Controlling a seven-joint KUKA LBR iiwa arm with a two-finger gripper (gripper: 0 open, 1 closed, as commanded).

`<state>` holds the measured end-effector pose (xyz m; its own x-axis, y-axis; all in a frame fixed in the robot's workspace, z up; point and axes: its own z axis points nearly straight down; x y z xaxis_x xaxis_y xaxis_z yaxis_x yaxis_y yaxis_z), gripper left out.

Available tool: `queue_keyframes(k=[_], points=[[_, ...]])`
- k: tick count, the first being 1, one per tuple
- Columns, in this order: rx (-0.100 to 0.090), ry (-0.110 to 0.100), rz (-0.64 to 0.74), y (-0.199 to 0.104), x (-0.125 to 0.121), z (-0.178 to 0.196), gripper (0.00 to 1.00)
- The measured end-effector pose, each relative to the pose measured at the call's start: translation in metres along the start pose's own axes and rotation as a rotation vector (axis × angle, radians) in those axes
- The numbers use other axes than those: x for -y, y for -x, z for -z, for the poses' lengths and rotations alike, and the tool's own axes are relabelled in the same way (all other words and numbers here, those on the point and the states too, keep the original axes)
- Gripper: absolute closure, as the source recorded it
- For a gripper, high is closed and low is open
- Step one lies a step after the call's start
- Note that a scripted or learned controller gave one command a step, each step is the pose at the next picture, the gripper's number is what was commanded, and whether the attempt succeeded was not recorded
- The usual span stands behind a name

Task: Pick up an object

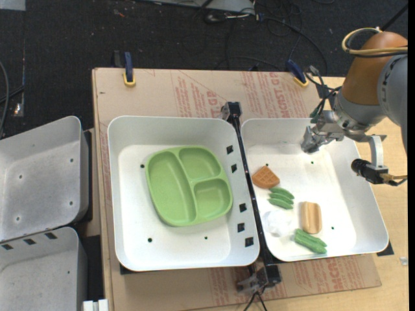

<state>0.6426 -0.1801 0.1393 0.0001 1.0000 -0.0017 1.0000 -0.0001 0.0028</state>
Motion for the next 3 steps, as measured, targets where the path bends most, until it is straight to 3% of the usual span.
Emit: queue_keyframes(k=[2,3], points=[[0.001,0.004,-0.001,0.018,-0.003,0.113,1.00],[0.000,0.002,0.003,0.017,-0.004,0.152,1.00]])
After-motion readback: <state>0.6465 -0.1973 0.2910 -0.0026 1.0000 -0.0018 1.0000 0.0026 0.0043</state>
